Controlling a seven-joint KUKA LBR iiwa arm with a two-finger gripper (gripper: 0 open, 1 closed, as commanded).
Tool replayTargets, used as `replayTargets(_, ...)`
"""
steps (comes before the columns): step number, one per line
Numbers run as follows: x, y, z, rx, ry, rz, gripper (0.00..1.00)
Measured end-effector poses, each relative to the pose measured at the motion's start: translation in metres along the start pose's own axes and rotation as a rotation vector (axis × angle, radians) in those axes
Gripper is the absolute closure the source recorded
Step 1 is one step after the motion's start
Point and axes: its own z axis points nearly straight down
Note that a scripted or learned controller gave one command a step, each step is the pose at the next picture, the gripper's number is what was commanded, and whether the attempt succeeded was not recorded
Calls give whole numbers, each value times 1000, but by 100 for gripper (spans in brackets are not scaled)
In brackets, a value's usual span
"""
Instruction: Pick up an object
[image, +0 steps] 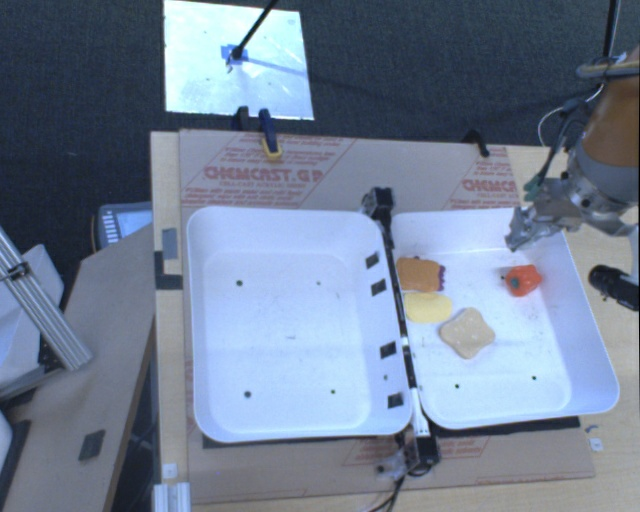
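Bright, even overhead light washes the two shallow white plastic bins (290, 330) nearly featureless, their floors close to overexposed. A square reflective metal sheet (237, 60) at the top glares pale blue-white. The dark speckled carpet (70, 110) around the desk falls into grainy shadow. Shadows stay soft and short beneath the bin rims and the small items in the right-hand bin. The frame is low in resolution, slightly soft throughout, with the grey arm (605, 150) at right mildly blurred.

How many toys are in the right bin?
4: an orange-brown toy by the divider, a yellow toy below it, a tan toy lower right, a red toy near the end effector.
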Motion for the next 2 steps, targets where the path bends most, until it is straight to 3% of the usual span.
replayTargets(1,72,17,-121,-12,0,-7,100)
replayTargets(2,141,12,-206,-8,3,-6,100)
